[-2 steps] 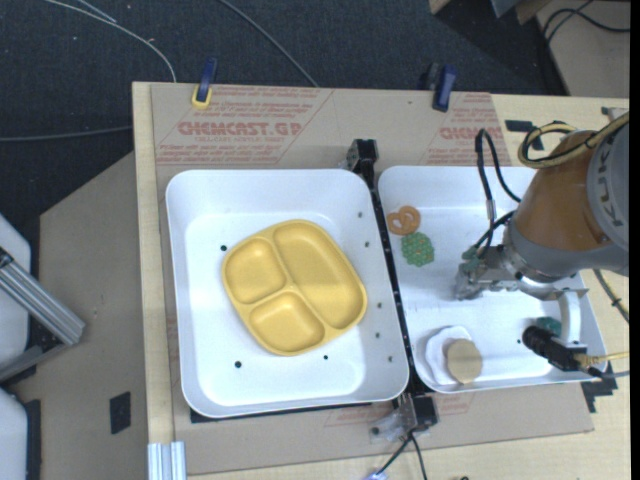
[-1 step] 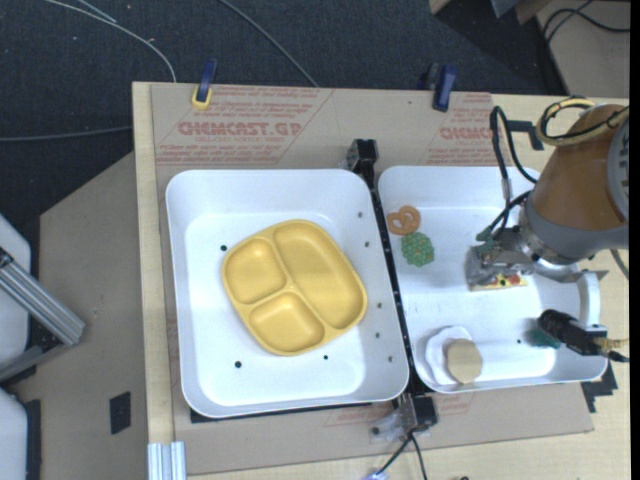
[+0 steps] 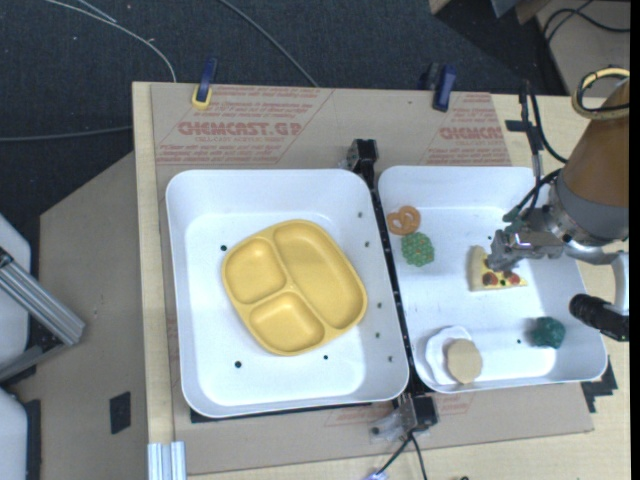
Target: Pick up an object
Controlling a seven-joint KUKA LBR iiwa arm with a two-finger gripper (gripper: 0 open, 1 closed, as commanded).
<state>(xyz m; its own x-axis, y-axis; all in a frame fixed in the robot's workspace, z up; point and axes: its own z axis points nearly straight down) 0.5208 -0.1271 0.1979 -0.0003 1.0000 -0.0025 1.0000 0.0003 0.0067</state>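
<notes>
gripper [image 3: 503, 255] sits low in right bin [image 3: 450, 193], directly over pizza slice toy [image 3: 493, 273]; finger state cannot be told. green toy [image 3: 417, 249] and pretzel [image 3: 404, 220] lie left, apart.

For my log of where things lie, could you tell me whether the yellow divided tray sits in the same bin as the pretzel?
No, the yellow divided tray lies in the left bin, while the pretzel lies in the right bin.

A robotics lab: clamped cardboard bench [image 3: 300, 118], loose cables [image 3: 120, 28], carpet.
</notes>
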